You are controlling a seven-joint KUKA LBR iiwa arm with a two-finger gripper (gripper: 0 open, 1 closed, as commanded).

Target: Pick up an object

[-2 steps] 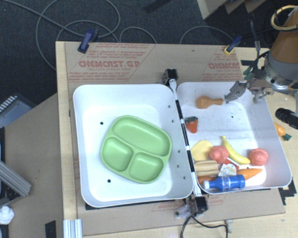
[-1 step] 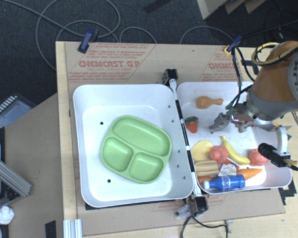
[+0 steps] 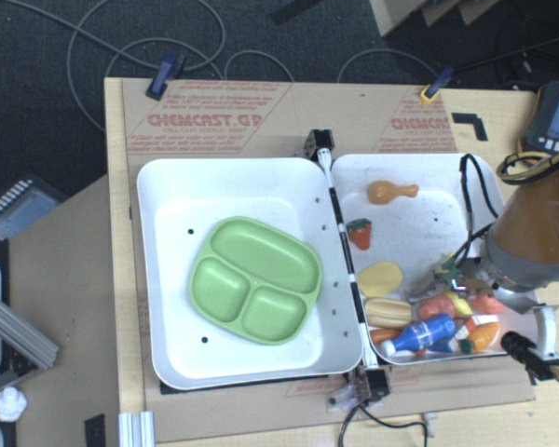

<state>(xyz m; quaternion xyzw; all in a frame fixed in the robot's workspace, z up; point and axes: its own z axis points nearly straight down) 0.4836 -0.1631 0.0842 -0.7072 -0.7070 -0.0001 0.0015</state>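
The right bin point(image 3: 419, 170) holds several toy foods. An orange drumstick-shaped piece point(image 3: 391, 192) lies near its far wall, and a red strawberry-like piece point(image 3: 359, 235) sits by the left wall. A yellow disc point(image 3: 380, 276) lies above a hot-dog bun point(image 3: 388, 312) and a blue bottle point(image 3: 425, 334). Red and orange pieces point(image 3: 466, 310) are heaped in the near right corner. The grey arm with its orange band point(image 3: 533, 236) reaches in from the right. My gripper point(image 3: 455, 279) is down over the heap at the bin's right side, its tips hidden among the toys.
A green divided plate point(image 3: 254, 279) lies in the left bin point(image 3: 168, 194). A black clamp point(image 3: 319, 142) joins the bins at the far side. Cables loop across the dark floor beyond the bench, and a black cable point(image 3: 468, 180) arcs over the right bin.
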